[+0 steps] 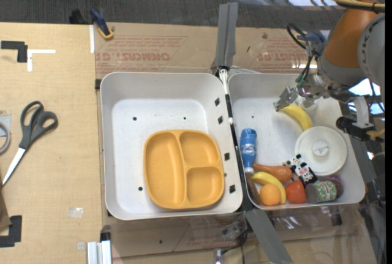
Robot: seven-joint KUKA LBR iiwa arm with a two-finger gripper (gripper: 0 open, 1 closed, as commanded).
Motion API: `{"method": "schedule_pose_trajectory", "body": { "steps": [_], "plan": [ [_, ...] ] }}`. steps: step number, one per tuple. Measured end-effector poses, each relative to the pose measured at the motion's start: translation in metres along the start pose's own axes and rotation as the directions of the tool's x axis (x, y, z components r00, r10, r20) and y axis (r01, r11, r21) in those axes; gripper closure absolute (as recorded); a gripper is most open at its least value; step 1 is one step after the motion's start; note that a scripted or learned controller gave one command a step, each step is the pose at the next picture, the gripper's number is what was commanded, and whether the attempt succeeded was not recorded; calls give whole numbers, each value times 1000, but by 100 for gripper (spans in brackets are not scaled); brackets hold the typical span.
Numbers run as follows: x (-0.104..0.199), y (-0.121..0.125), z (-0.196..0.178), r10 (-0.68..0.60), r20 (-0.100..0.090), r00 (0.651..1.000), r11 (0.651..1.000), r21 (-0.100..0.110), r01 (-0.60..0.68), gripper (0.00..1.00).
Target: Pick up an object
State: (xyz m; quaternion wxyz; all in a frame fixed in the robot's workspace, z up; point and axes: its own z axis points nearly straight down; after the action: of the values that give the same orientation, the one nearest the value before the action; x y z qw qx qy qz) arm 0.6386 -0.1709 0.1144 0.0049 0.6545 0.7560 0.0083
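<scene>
The cardboard (159, 48) lying behind the two bins carries red print that reads mirrored and looks like "CHEMCAL", though the lettering is too faint to be sure. In the left bin (116, 134) sits an orange divided tray (184, 168). The right bin (349, 195) holds a blue bottle (247, 147) against its left wall, a white round lid (321, 149), a small black-and-white cow toy (302, 169), a carrot (272, 169), a second banana (268, 179), an orange (270, 195), a tomato (296, 192) and a dark wrapped item (323, 190). The end effector (294, 98) is low at the bin's back, just beside a banana (297, 115); whether it is open or closed cannot be told. Scissors (27, 131) lie on the worktop (49, 195), well apart to the left.
</scene>
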Motion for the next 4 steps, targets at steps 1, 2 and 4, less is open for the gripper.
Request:
{"method": "schedule_pose_trajectory", "body": {
  "steps": [1, 2, 4],
  "plan": [
    [26, 1, 20, 79, 7, 997, 997, 16, -80, 0],
    [-25, -38, 21, 166, 7, 986, 986, 19, -166, 0],
    [62, -37, 22, 384, 10, 923, 923, 19, -384, 100]
  ]
}}
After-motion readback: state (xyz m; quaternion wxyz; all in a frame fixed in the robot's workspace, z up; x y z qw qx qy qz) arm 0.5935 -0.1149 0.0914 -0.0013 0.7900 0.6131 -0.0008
